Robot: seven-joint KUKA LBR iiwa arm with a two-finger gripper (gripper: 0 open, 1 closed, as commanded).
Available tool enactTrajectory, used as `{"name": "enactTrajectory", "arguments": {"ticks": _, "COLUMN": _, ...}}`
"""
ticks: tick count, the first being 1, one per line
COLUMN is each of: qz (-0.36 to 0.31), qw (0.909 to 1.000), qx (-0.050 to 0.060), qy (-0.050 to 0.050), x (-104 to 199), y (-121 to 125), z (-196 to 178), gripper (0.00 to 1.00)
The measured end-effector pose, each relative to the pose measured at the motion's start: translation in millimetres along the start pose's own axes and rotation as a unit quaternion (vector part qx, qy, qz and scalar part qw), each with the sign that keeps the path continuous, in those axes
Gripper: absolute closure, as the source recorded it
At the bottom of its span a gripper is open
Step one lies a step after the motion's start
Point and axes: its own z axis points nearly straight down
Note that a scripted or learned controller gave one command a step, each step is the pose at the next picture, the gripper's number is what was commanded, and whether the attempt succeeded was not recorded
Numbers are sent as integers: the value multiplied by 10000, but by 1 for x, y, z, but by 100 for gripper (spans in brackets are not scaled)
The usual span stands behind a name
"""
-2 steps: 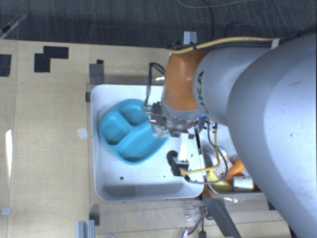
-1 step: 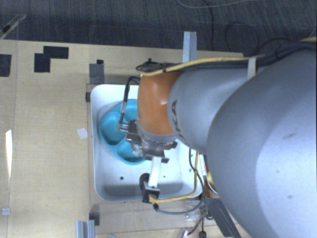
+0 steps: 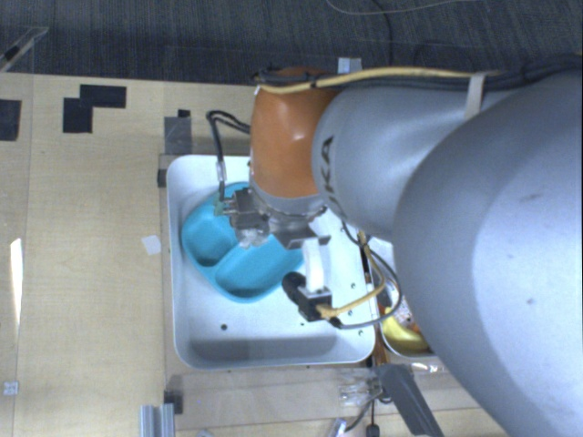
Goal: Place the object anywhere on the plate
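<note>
The white bin (image 3: 196,335) holds two blue dishes: a bowl-like one (image 3: 250,271) nearer the front, a plate (image 3: 205,235) touching it behind. The gripper (image 3: 248,226) hangs over where they meet; its opening and any load cannot be told. A yellow object (image 3: 401,335) peeks out at right.

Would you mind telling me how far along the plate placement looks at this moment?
Done: nothing visibly placed yet. In hand: the arm's wrist hangs over two blue dishes in the left white bin; its grip is hidden. Left: showing an object resting on a plate.
</note>
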Motion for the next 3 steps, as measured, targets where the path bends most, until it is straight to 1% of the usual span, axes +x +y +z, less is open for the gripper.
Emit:
{"name": "enactTrajectory", "arguments": {"ticks": 1, "qz": 2, "qw": 10000, "qx": 1, "qy": 1, "x": 0, "y": 0, "z": 0, "gripper": 0}}
{"name": "enactTrajectory", "arguments": {"ticks": 2, "qz": 38, "qw": 10000, "qx": -16, "qy": 3, "x": 0, "y": -26, "z": -128, "gripper": 0}}
{"name": "enactTrajectory", "arguments": {"ticks": 3, "qz": 3, "qw": 10000, "qx": -37, "qy": 6, "x": 1, "y": -24, "z": -138, "gripper": 100}}
